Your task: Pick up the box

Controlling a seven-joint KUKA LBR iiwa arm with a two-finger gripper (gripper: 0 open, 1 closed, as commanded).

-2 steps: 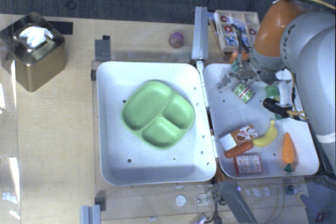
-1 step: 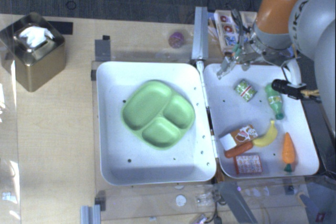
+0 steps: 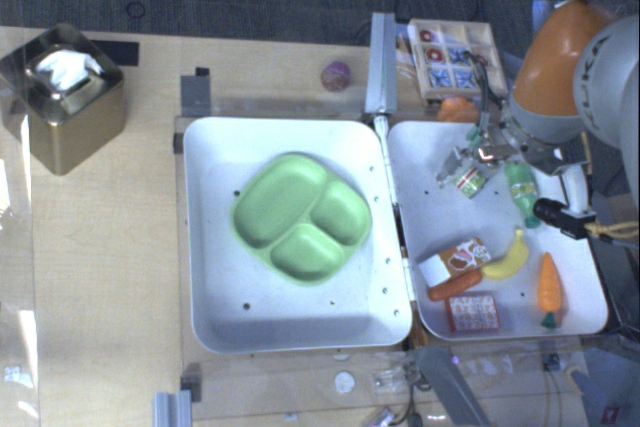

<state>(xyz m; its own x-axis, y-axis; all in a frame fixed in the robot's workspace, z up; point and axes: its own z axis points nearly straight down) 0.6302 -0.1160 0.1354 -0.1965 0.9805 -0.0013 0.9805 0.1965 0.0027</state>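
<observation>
In the right bin (image 3: 430,215), a small white and orange-brown box (image 3: 456,261) lies near the front, touching a red sausage (image 3: 455,286). A flat red box (image 3: 472,313) rests by the front wall. My gripper (image 3: 472,162) hangs over the bin's back half, directly above a small red, green and white can (image 3: 468,182). It is well behind both boxes and apart from them. Nothing shows as held.
A banana (image 3: 508,258), a carrot (image 3: 549,285) and a green bottle (image 3: 520,185) also lie in the right bin. The left bin (image 3: 210,305) holds a green divided plate (image 3: 302,215). On the bench are a gold tissue box (image 3: 65,105), a purple ball (image 3: 336,75) and a picture board (image 3: 450,55).
</observation>
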